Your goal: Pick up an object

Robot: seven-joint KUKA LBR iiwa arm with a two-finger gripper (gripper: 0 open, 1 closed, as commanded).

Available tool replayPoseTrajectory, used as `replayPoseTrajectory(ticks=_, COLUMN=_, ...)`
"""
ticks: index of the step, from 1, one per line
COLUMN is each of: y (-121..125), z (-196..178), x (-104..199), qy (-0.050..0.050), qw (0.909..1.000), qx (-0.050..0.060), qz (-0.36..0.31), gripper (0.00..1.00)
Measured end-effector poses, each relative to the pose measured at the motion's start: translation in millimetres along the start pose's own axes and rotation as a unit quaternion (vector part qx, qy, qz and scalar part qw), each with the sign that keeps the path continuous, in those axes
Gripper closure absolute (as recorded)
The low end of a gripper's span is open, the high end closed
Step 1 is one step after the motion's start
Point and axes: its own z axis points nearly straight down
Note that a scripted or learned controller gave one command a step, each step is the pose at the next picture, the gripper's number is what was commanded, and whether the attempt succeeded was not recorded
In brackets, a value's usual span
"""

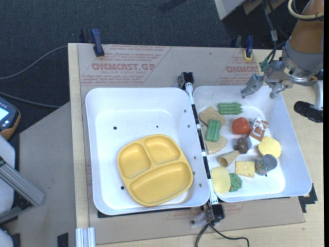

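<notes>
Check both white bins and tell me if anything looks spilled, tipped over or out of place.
Nothing stands out. The yellow three-compartment plastic plate lies flat in the left white bin, and the toy food, including the red tomato, sits jumbled inside the right white bin. The gripper hangs open over that bin's far edge.

Board-topped bench [154, 66], two white bins [103, 138], maybe clamped

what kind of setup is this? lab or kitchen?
Likely a robot lab bench: two white bins clamped to a board, toy food in the right one, a yellow tray in the left, gripper above.
</notes>
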Motion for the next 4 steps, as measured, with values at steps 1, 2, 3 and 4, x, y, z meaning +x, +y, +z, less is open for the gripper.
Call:
replayPoseTrajectory(ticks=1, y=-71.7, z=105.4, x=51.5, qy=0.002, qw=1.0000, qx=0.002, qz=-0.002, gripper=0.00)
replayPoseTrajectory(ticks=2, y=22.7, z=102.8, x=31.1, qy=-0.002, qw=1.0000, qx=-0.005, qz=-0.002, gripper=0.00)
replayPoseTrajectory(ticks=3, y=-47.9, z=118.3, x=34.4, qy=0.000, qw=1.0000, qx=-0.001, qz=0.002, gripper=0.00)
replayPoseTrajectory(ticks=4, y=-44.3, z=106.1, x=34.6, qy=-0.001, qw=1.0000, qx=-0.005, qz=0.000, gripper=1.00)
